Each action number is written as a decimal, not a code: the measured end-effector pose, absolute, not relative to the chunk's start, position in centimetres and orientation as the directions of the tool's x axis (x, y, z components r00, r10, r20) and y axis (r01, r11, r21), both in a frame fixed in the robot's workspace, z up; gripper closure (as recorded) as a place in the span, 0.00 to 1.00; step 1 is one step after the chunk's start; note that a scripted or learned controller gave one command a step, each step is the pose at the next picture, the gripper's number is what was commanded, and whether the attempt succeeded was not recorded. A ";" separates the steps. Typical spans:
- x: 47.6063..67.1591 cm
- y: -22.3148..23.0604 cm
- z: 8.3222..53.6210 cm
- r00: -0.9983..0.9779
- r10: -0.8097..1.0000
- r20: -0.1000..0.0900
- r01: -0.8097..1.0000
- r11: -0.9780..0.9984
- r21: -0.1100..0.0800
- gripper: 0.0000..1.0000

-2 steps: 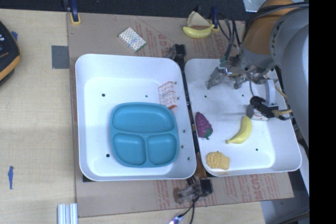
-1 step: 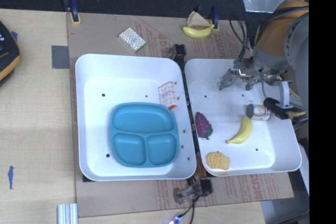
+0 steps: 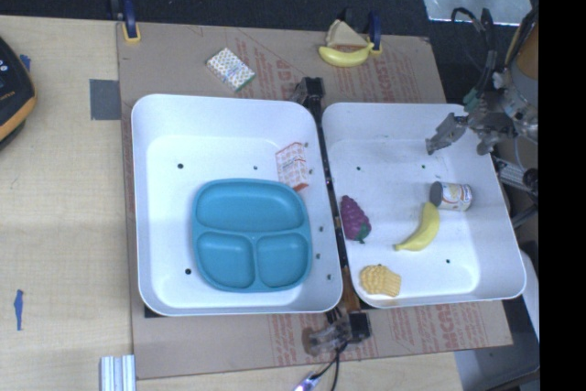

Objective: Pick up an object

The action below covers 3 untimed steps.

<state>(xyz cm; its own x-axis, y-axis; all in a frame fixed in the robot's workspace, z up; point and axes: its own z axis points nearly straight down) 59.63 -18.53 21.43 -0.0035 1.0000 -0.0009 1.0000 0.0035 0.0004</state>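
The gripper [image 3: 446, 135] hangs over the right bin [image 3: 476, 284] near its far right corner, and whether it is wide or narrow I cannot tell from here; nothing shows in it. Nearest to it, by the right rim, a small can [image 3: 451, 195] lies on its side, with a banana [image 3: 419, 229] just beside it toward the near edge. A purple grape bunch [image 3: 354, 219] sits against the left rim and a corn cob [image 3: 380, 280] in the near left corner. The can looks the shortest reach, though it may roll; a good grasp would come straight down, centred across its body, clear of the banana.
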 end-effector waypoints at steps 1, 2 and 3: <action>55.7 -21.0 11.3 -0.005 1.000 -0.006 1.000 0.005 0.012 0.00; 54.6 -17.3 10.7 -0.005 1.000 -0.016 1.000 0.005 0.031 0.00; 54.8 -17.7 12.1 -0.004 1.000 -0.025 0.999 0.005 0.039 1.00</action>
